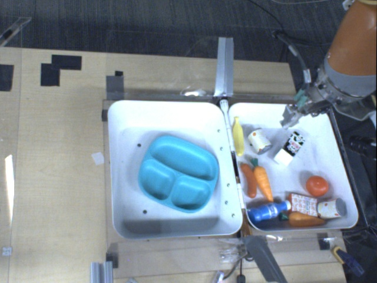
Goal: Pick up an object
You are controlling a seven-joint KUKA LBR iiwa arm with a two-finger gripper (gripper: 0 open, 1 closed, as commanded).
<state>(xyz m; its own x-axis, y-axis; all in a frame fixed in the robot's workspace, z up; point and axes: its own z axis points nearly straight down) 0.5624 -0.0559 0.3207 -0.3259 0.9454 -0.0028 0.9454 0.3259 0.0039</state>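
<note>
My gripper hangs over the back of the right bin, just above and left of a white carton with black patches. Nothing shows between its tips. Just left of the carton lies a small white cup, and a yellow banana rests along the bin's left wall. Two orange carrots lie in the middle. An orange-red ball sits at the right. Along the front lie a blue bottle, a red and white box, a small can and another carrot.
The left bin holds a blue divided plate. A metal post stands behind the divider between the bins. Cables run behind the arm at the top right.
</note>
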